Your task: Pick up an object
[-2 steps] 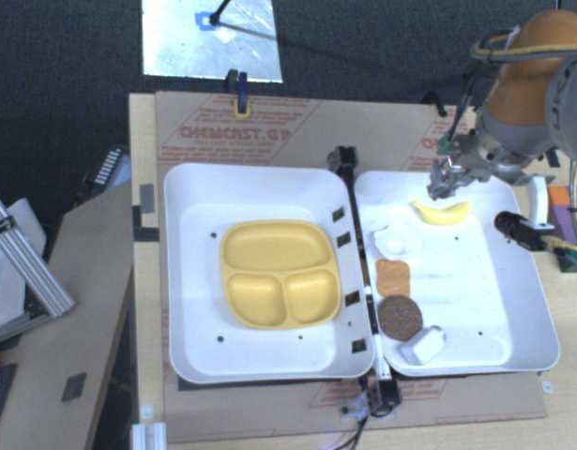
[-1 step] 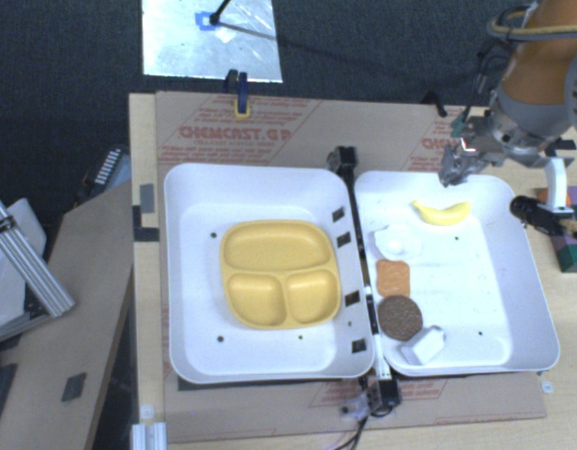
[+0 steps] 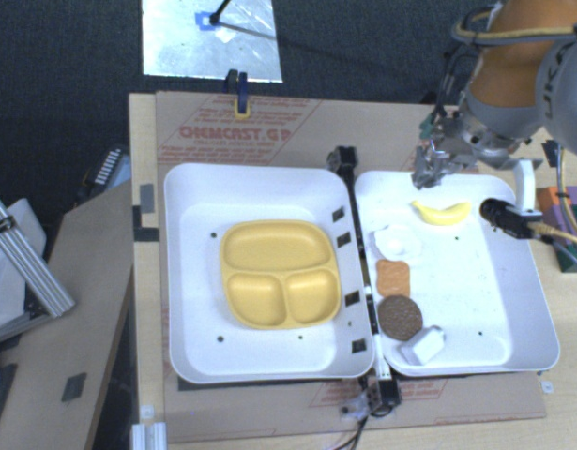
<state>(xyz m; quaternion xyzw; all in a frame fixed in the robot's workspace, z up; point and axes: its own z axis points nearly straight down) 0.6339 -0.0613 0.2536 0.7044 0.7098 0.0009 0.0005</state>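
Observation:
In the right bin [image 3: 513,289] lie a yellow banana [image 3: 441,213], a white round lid-like piece [image 3: 398,244], an orange-tan square [image 3: 393,276], a dark brown round patty [image 3: 399,316] and a white block [image 3: 423,345]. My gripper [image 3: 428,172] hangs over the bin's far left corner, just above and left of the banana, apart from it. Nothing shows between its fingers.
The left bin [image 3: 194,214] holds a yellow three-compartment tray [image 3: 275,273]. Black clamps [image 3: 344,160] run along the seam between the bins. A black fixture [image 3: 506,217] juts over the right bin's far right rim. Cardboard [image 3: 241,125] lies under both bins.

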